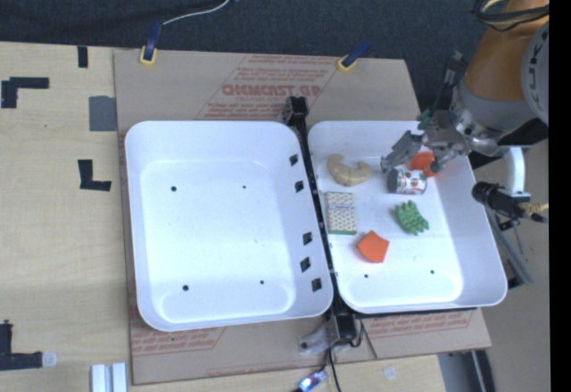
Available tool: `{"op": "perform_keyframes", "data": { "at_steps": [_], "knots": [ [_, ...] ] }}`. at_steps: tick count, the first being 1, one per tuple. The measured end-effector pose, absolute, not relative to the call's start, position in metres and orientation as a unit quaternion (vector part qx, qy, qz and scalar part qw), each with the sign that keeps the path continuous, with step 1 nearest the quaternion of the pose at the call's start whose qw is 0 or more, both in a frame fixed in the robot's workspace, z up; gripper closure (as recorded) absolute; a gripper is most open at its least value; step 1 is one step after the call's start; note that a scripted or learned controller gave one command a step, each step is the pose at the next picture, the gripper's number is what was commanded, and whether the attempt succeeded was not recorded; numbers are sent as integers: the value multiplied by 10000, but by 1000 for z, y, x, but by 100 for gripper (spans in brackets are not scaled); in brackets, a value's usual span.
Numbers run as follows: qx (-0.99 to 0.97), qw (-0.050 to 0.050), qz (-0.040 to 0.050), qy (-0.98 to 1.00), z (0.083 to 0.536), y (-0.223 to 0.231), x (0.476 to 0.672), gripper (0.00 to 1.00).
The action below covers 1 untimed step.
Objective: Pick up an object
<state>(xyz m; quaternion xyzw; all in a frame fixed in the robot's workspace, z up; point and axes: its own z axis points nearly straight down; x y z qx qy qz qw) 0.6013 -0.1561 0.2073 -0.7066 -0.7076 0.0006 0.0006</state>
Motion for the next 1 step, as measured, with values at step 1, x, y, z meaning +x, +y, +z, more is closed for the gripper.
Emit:
{"op": "perform_keyframes", "data": {
  "at_steps": [1],
  "knots": [
    [-7063, 7, 6, -7080, 217, -156, 601, 100]
  ]
}}
